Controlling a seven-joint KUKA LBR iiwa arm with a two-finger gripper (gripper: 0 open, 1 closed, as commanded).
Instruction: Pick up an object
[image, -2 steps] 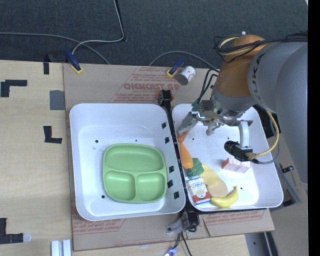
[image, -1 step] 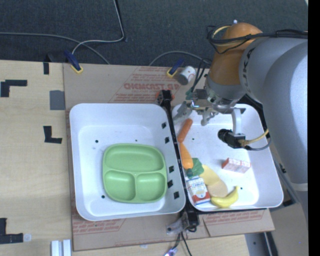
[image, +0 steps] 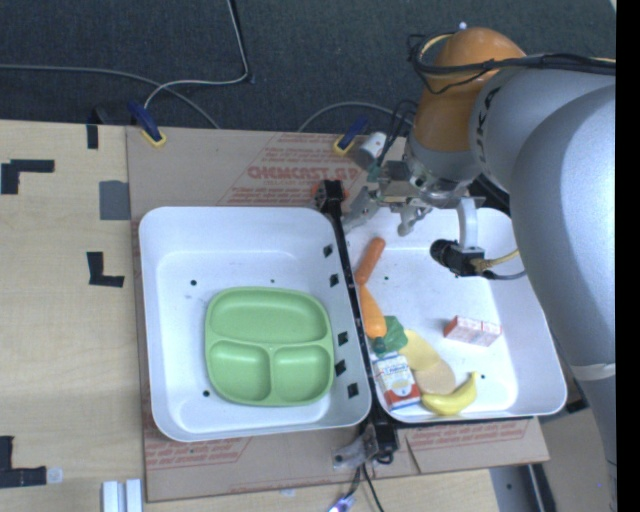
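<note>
Grey two-finger gripper above the right white plastic bin's far edge.
Finger spread cannot be told; nothing is visibly held; long orange carrot lies near.

I see a matt green plastic divided tray, two smooth white plastic bins, brown printed cardboard sheeting, and the pale wood-grain bench top.

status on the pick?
Gripper above right bin's far end, holding nothing seen. Nearest: carrot. Banana, small box untouched. Nothing blocking.
</note>
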